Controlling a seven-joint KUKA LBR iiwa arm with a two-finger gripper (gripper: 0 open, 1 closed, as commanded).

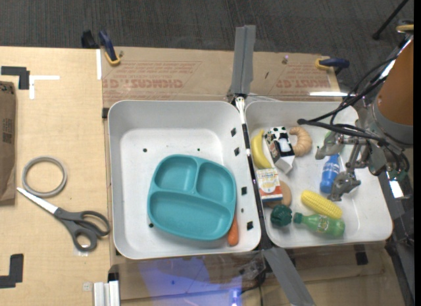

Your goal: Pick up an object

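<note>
Blue bottle (329, 173) lies just left of the claw (345, 183) — right bin (375, 222).

- We see a robotics lab: two white bins (122, 166) on a cardboard-covered bench (171, 77).
- Clamps (108, 48), a tape roll (44, 175), scissors (69, 219) and cables (348, 110) surround them.

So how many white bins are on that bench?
2. The left bin holds a teal divided plate; the right bin holds the toy food, with the end effector above it.
</note>
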